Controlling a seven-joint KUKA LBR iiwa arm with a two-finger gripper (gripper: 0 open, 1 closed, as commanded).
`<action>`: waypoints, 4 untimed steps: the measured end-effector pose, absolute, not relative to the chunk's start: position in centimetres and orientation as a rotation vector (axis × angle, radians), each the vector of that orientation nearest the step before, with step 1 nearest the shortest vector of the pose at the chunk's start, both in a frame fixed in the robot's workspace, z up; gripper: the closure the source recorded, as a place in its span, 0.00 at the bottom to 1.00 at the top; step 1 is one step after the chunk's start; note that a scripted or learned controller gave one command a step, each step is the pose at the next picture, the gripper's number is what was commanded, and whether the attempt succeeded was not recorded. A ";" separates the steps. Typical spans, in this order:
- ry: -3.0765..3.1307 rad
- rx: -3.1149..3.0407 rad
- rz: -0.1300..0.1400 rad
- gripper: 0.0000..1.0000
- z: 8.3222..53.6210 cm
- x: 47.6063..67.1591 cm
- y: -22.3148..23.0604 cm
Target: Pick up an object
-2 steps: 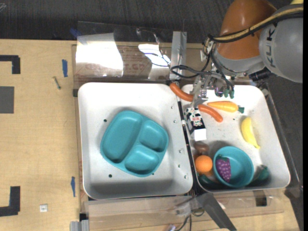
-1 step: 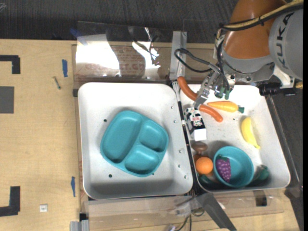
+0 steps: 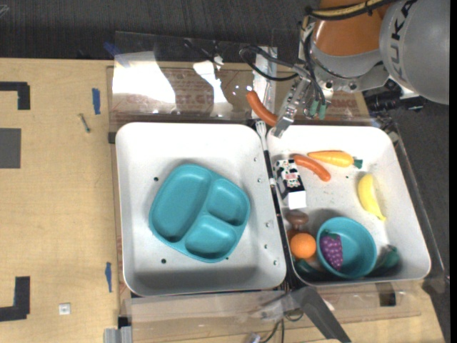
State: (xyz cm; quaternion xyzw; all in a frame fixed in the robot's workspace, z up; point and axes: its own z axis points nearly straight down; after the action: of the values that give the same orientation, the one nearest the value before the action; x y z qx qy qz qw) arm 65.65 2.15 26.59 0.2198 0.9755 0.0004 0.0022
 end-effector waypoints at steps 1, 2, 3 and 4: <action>3.082 0.620 -0.001 1.00 22.1 64.8 3.3; 2.938 1.098 0.002 1.00 27.9 64.1 2.1; 2.858 1.313 -0.003 1.00 24.7 64.4 3.9; 2.675 1.640 0.001 1.00 29.0 64.4 1.6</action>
State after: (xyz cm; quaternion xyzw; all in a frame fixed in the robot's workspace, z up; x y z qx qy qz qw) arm 64.44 1.58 28.96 0.5226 0.8526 0.0004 0.0018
